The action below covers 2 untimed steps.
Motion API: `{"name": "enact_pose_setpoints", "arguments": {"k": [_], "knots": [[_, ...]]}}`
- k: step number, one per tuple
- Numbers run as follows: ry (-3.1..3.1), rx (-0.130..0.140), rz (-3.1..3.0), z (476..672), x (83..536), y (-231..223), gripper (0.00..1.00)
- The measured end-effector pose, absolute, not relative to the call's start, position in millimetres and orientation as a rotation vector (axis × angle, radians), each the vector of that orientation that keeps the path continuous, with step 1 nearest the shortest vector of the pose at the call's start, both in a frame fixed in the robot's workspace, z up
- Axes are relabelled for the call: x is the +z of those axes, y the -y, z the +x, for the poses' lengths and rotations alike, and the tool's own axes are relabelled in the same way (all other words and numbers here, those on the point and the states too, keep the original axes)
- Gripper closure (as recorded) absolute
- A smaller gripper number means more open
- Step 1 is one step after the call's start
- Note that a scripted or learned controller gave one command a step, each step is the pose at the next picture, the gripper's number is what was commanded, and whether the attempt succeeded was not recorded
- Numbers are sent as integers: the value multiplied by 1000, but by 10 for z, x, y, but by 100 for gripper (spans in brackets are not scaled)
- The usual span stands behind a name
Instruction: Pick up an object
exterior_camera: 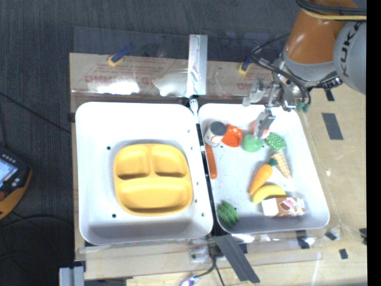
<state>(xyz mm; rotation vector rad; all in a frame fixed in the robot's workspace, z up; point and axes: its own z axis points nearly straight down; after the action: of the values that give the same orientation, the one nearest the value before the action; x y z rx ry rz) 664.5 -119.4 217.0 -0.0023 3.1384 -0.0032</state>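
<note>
Grey metal two-finger gripper (pixel 265 123) hangs over the back of the right white bin (pixel 309 159), its fingers pointing down toward a small green round toy piece (pixel 252 143). Whether the jaws stand apart or together cannot be told from this slant; nothing shows between them.

Just left of the green piece lies an orange-red blocky toy (pixel 232 136), and left of that a dark grey round piece (pixel 218 127) near the bin's inner wall. To the right sits a green dotted piece (pixel 275 140), with a tan cone-shaped toy (pixel 281 163) below it. Further forward: an orange plastic carrot (pixel 261 177), a yellow plastic banana (pixel 269 192) and a small white-and-red carton (pixel 284 207). A green leafy toy (pixel 227 213) lies at the front left corner.

The left white bin (pixel 95 177) bears a yellow divided plastic tray (pixel 153 179).

Judgement: the green round piece is the likeliest target. It looks light, rigid and smooth, so it may slip; a grip across its middle seems best, clear of the orange-red neighbour.
</note>
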Motion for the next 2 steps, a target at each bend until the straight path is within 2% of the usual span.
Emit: {"name": "enact_pose_setpoints", "arguments": {"k": [1, 2], "knots": [[-3130, -2, 182, 6523, 999, 1187, 0], [-3119, -5, 270, 5681, 905, 1723, 0]]}}
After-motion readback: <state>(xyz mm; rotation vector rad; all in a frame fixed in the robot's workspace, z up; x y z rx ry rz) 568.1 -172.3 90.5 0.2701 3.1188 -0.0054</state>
